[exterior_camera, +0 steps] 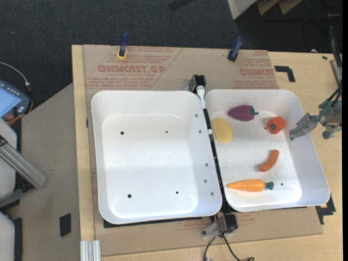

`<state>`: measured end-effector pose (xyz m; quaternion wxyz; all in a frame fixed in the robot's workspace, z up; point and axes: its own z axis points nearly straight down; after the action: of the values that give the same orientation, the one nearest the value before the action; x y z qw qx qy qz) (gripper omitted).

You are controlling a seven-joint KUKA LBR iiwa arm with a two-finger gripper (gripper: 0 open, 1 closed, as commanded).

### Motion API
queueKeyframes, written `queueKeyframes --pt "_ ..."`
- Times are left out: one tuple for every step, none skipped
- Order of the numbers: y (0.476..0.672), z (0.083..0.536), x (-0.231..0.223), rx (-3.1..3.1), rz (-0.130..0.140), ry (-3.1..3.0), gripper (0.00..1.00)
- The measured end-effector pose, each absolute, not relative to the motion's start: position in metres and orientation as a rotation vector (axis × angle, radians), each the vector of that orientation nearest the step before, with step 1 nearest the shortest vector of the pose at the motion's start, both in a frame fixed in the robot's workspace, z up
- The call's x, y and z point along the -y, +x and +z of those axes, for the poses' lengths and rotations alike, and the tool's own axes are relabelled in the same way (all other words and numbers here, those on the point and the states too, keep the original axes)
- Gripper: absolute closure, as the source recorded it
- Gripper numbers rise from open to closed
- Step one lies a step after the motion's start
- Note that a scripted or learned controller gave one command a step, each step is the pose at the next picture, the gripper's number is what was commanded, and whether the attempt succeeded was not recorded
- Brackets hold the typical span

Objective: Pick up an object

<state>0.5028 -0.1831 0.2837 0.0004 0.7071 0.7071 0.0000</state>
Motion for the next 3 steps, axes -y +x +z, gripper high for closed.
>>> queueKeyframes --pt "0.476 0.162 0.170 -2.230 -0.009 2.232 0.00" --pt "0.520 0.096 0.223 -2.224 0.003 2.223 0.00" --pt "0.520 0.109 0.223 -2.219 0.003 2.220 1.00"
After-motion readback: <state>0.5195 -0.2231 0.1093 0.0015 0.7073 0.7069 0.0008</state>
